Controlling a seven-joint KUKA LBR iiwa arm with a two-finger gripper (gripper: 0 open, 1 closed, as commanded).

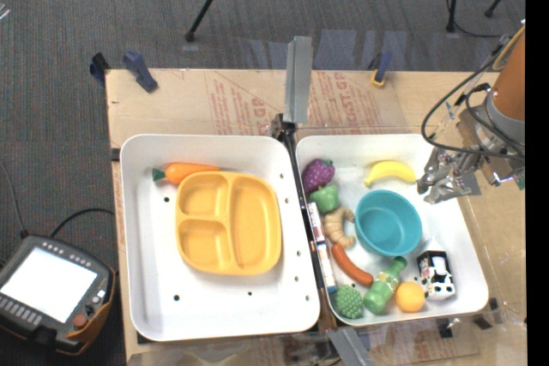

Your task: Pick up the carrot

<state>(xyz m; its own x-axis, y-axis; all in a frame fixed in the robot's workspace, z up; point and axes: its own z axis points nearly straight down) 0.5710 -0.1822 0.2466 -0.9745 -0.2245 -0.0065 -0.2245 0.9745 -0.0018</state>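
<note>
The carrot (190,171), orange with a green stem end, lies in the left bin (146,270) along the far edge of a yellow divided plate (228,222). My gripper (442,182) hangs over the far right side of the right bin (467,249), well away from the carrot, just right of a banana (389,172) and a teal bowl (389,221). I see nothing between its fingers.
The right bin also holds purple grapes (318,174), a green pepper (325,198), a red sausage (352,266), broccoli (348,301), a green bottle (383,290), an orange (410,297) and a cow-print carton (437,275). A tablet (50,291) sits at the lower left.
</note>
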